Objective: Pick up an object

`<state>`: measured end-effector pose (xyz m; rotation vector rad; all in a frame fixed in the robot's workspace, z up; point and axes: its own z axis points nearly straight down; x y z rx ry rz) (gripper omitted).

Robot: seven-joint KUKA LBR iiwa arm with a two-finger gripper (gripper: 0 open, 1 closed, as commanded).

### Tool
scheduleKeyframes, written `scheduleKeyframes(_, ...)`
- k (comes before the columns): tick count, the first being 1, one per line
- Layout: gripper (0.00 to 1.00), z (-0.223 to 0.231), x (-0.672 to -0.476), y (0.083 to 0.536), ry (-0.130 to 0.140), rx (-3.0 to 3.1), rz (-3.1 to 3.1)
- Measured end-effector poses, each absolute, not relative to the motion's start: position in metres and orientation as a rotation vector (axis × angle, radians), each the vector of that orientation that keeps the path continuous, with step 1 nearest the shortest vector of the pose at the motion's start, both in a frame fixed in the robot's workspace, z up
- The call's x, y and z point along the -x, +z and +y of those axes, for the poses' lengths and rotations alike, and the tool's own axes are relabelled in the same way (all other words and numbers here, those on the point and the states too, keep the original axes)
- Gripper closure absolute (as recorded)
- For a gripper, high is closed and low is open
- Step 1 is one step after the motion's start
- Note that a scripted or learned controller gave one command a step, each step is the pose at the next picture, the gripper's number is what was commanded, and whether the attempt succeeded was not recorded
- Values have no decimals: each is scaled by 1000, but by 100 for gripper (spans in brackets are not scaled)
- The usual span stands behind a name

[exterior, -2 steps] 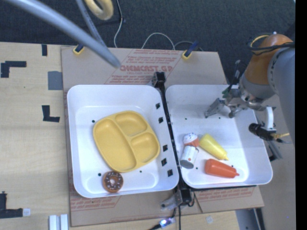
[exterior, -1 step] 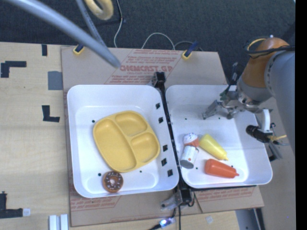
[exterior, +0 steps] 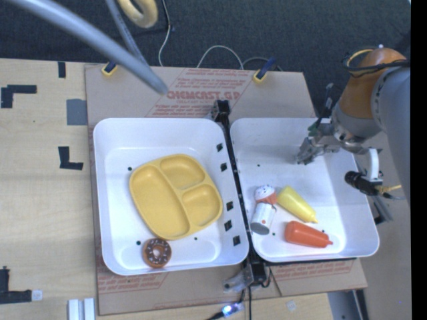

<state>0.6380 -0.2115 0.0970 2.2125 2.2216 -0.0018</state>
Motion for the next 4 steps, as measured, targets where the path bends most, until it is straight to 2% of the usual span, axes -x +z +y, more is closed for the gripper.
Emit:
scheduleKeyframes(2, 100, -221, -641, 197, 2, -2217, 2220)
scheduleKeyframes(3, 100, -220, -641, 205, 0, -2219, 2223)
scheduleKeyframes(4, 100, -157, -647, 205, 0, -2216, 2230)
